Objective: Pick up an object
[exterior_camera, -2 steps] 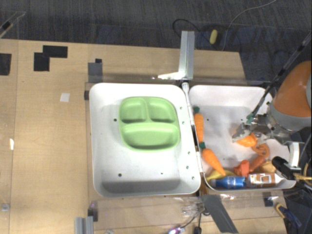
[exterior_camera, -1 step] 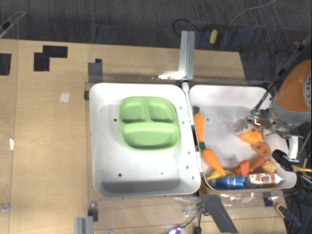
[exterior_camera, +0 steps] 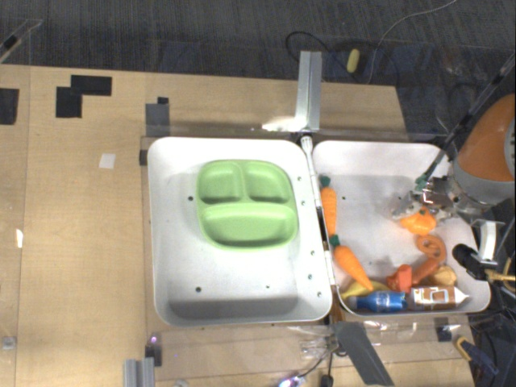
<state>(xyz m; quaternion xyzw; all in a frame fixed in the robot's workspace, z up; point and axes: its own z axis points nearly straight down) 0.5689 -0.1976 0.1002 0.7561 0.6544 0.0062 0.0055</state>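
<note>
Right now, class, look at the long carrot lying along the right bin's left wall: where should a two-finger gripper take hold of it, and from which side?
Probably at the middle of the long carrot, coming straight down from above, fingers closing across its narrow width. It lies flat, lengthwise beside the wall of the right bin, so a sideways approach looks blocked there; one finger must slip in on the wall side.

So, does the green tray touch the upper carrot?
Apart. The camera view shows the green tray in the left bin and the carrot in the right bin, with both bin walls between them.
</note>
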